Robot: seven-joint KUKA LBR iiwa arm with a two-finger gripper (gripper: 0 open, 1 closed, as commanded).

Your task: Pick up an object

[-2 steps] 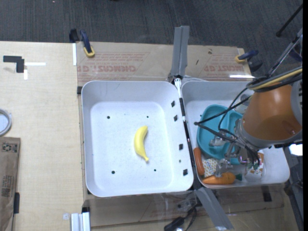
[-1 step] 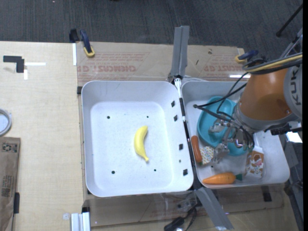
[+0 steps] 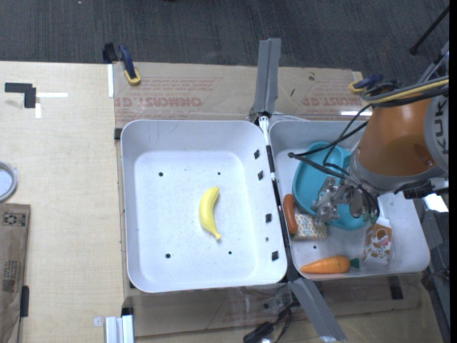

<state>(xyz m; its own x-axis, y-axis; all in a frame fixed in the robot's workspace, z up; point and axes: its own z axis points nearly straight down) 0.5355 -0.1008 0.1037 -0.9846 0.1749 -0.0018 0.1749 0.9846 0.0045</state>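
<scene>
Objects to pick: several are lying in the right shallow white plastic bin (image 3: 414,259), under the arm.
Teal bowl: a round teal plastic bowl (image 3: 314,184) is sitting toward the back of the right bin, partly covered by the gripper.
Sausage: a reddish-orange sausage-shaped toy (image 3: 289,214) is lying along the right bin's left wall.
Speckled block: a small pale speckled block (image 3: 308,226) is resting just beside the sausage, near the bowl's front edge.
Carrot: an orange toy carrot (image 3: 325,265) is lying along the front wall of the right bin.
Packet: a small white and red packet (image 3: 378,244) is leaning near the front right corner.
Banana: a yellow banana (image 3: 209,212) is lying alone in the middle of the left shallow white bin (image 3: 143,191).
Gripper: the metal two-finger gripper (image 3: 334,200) is hanging low over the bowl's front edge (cables are crossing it).
Fingers: I cannot tell whether they are apart or together.
Arm: the orange band (image 3: 396,138) is sitting above the right bin.
</scene>
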